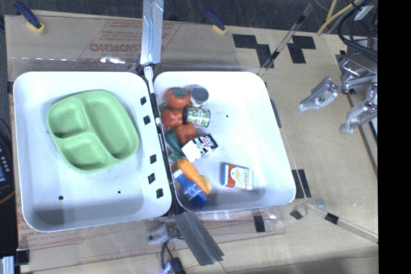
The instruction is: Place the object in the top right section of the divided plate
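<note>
The fingers (319,96) stand wide apart with nothing between them, over the bare table (334,170) to the right of both bins and well clear of every object. Behind them the arm runs off toward the right edge.

The nearer bin, the right bin (257,131), holds all the loose things, crowded along its left wall. It cannot be told which of them is the task's object. A tomato (178,97) lies at the top, with a small dark-topped round thing (200,94) just beside it. Below these lies a can (198,116) on its side, touching two red pieces (171,117). Under them is a carton (200,146) in black and white, then a carrot (192,175) lying across a blue pack (191,190). A red and white box (237,176) lies apart from the pile, nearer the bin's middle.

The left bin (38,196) holds the green divided plate (93,130), set slightly askew in the bin's upper half. None of the loose things is touching it.
</note>
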